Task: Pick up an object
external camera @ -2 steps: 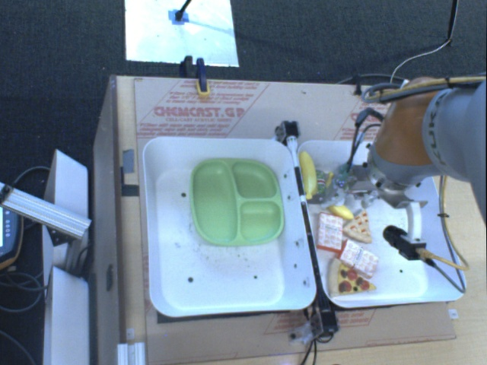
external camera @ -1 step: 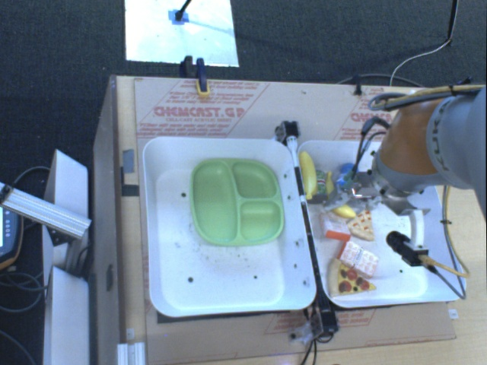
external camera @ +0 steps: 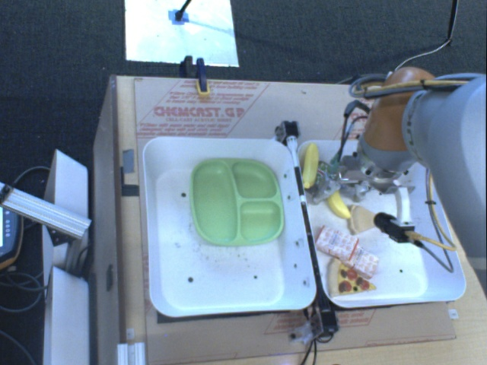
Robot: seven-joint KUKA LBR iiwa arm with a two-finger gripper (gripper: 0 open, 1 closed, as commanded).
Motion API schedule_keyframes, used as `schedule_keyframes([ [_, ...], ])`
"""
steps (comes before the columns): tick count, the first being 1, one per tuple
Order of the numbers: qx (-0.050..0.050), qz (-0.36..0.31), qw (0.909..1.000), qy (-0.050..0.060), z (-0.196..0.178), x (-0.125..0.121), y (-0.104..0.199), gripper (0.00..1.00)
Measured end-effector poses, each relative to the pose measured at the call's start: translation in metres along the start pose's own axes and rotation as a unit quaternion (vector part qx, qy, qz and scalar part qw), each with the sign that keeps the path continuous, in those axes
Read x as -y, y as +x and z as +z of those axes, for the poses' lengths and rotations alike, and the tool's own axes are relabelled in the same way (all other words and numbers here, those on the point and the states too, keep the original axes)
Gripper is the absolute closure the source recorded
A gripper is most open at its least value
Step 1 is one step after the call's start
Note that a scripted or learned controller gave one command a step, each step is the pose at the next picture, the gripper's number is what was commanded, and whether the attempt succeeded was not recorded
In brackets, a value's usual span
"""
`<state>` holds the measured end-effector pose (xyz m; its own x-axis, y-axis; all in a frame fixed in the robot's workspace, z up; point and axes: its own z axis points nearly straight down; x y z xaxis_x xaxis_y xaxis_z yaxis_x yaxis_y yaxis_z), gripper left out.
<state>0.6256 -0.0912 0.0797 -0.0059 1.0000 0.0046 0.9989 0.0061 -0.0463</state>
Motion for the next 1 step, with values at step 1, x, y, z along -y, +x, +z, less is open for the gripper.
schedule_keyframes([
  [1, 0.002, 0.001, 0.9998, -0.022, -0.0145, -0.0086, 0.0024, 1.0],
])
